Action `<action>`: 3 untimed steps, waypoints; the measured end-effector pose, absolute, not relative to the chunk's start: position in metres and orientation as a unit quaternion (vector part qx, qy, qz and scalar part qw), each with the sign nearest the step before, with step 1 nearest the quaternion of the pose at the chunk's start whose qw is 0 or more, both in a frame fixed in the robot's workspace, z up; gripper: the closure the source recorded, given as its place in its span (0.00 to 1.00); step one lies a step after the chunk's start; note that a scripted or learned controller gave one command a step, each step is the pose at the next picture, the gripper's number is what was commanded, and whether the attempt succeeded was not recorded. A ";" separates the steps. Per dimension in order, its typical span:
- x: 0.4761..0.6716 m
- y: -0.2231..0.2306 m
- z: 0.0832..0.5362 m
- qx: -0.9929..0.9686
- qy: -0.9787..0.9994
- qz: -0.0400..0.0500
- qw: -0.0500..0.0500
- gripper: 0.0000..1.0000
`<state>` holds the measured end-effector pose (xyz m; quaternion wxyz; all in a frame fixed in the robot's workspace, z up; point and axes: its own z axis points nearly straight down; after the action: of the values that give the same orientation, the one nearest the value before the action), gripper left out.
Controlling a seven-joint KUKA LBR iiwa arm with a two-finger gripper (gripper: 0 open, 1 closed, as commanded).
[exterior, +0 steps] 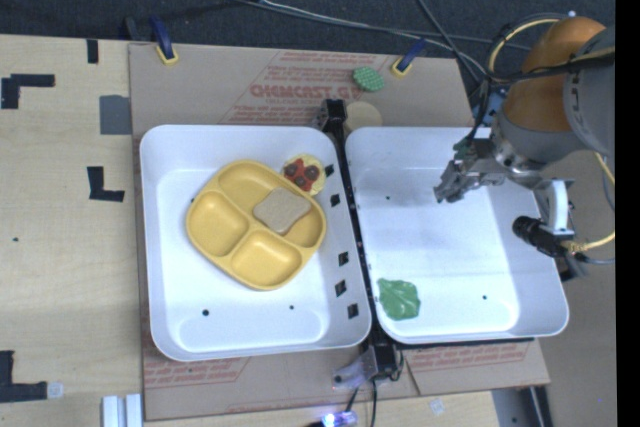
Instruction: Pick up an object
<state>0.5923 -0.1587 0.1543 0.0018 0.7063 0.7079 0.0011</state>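
Observation:
A green leafy piece [398,298] lies in the right bin [450,245] near its front left corner. In the left bin [240,325] sits a yellow divided plate [255,223] with a slice of bread [281,209] on it. Red berries [303,174] rest on the plate's far right edge. My gripper [452,186] hangs over the far right part of the right bin, well away from the green piece. Nothing shows between its fingers.
A small green dotted object [368,77] lies on the cardboard behind the bins. Blue and yellow clamps [163,44] hold the cardboard's back edge. Cables run over the dark cloth at the back. A black divider strip [343,215] separates the bins.

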 end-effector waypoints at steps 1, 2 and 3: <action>0.595 -0.169 0.206 0.707 0.708 0.001 0.002 1.00; 0.596 -0.168 0.222 0.707 0.708 0.000 0.000 1.00; 0.599 -0.119 0.214 0.705 0.709 0.000 -0.001 1.00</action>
<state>0.5994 -0.1194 0.2137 -0.0007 0.7052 0.7090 -0.0001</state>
